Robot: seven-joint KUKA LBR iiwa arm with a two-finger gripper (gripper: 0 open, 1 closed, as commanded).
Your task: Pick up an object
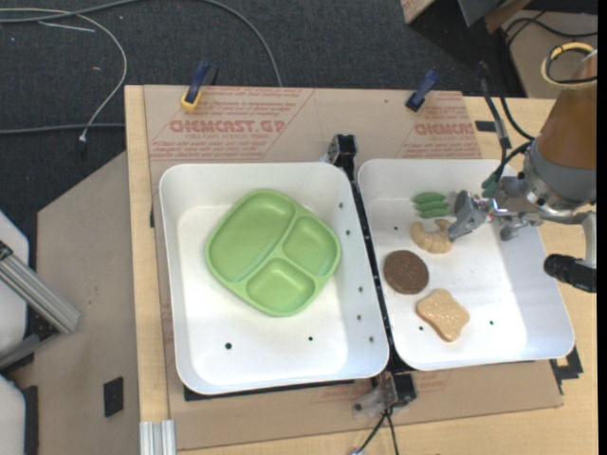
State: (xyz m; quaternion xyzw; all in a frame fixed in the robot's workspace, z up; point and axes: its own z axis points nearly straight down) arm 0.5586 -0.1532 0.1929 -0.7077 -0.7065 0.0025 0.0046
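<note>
Pincer low in the right bin, nothing lifted yet

My pincer (pixel 462 218) hangs low in the right bin (pixel 531 349), its grey tips just beside the tan croissant-shaped piece (pixel 432 237) and near the green bean pods (pixel 430 203); whether the tips are spread or pressed together I cannot tell, and I see nothing between them. The brown round cookie (pixel 406 272) and the tan bread slice (pixel 443 314) lie apart on the bin floor, while the green divided plate (pixel 273 251) rests in the left bin (pixel 190 349). I judge the grasp itself and the lift are both left to do.
</note>
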